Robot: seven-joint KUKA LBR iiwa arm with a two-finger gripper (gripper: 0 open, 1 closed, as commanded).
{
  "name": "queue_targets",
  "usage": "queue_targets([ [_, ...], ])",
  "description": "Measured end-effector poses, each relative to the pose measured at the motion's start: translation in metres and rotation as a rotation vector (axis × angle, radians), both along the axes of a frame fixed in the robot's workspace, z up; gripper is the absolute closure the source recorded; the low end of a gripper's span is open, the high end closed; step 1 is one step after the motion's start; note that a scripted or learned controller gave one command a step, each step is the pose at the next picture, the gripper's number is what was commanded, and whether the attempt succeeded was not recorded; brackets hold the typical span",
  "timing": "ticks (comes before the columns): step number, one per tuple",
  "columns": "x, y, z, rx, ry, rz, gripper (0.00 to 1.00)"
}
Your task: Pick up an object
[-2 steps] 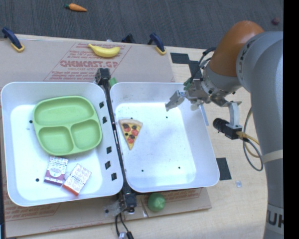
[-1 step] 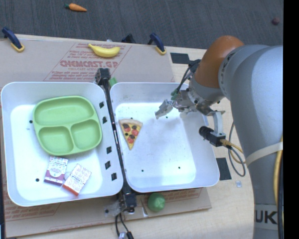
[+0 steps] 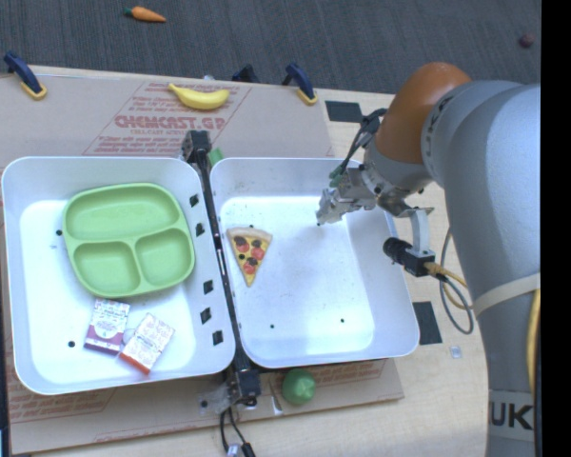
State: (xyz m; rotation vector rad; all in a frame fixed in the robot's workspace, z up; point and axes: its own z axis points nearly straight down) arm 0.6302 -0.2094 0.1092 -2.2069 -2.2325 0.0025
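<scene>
We see the gripper (image 3: 325,209) hanging over the upper part of the right bin (image 3: 390,322), and we cannot tell whether it is open or closed from this slanted view; nothing shows in it. The nearest pickable thing is the pizza slice (image 3: 248,251), lying flat on the right bin's floor near the divider, well to the left of the gripper and a little lower in the picture. Risks as we judge them: the slice is thin and flat, so a closing grip may skate over it or just push it against the wall beside the divider; coming down where the gripper is now would likely meet bare bin floor. Reaching into the left bin (image 3: 14,284) means crossing the divider, a possible snag. Counts: two bins, one pizza slice, one green divided plate (image 3: 126,236) in the left bin, two small packets (image 3: 108,327) (image 3: 147,341) lying side by side below the plate, one banana (image 3: 200,94) on the cardboard behind the bins, one green ball (image 3: 299,387) at the front edge outside the bins, one carrot (image 3: 147,13) on the floor far back.
</scene>
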Motion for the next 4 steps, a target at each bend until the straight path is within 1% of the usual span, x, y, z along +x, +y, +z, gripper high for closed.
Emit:
queue_targets([
  [1, -0.021, 0.027, 0.032, 0.000, -0.001, -0.004, 1.00],
  [2, -0.021, 0.027, 0.031, 0.000, 0.000, -0.005, 0.00],
  [3, -0.057, -0.002, -0.018, -0.001, 0.001, -0.006, 0.00],
  [4, 0.027, -0.001, -0.017, 0.001, -0.002, -0.007, 0.00],
])
